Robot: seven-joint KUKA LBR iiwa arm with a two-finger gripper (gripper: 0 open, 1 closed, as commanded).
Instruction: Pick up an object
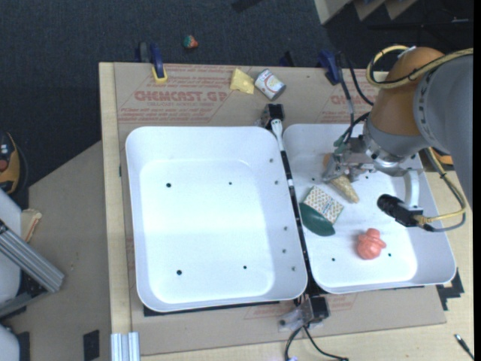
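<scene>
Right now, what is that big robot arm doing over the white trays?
The robot arm's gripper is reaching down into the right bin, right over a small tan object. A patterned packet, a dark green thing and a pink toy lie nearby in that bin. Nothing looks lifted yet.

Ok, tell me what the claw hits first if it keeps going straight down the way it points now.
Probably the tan, wedge-shaped object lying just below the claw in the right bin; depth is hard to judge from this slanted view.
</scene>
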